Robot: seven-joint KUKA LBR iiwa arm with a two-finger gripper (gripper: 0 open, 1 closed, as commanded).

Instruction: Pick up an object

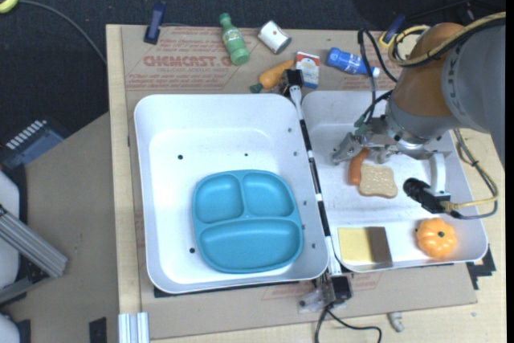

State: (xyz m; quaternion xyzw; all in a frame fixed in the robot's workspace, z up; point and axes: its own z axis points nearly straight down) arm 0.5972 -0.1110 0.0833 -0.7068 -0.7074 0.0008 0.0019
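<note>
**Four objects lying in the right bin**

A slice of toast (377, 182) is lying flat near the middle of the right bin (329, 112), tan with a darker crust. An orange sausage-like piece (356, 168) is lying just to the left of it, touching its left edge and pointing toward the far side; its far end is sitting right under the gripper (359, 142). A small orange pumpkin (436, 238) is sitting upright in the near right corner. A flat rectangular sponge (365, 245), yellow on its left part and brownish on its right, is lying along the near wall, well apart from the pumpkin.
</note>
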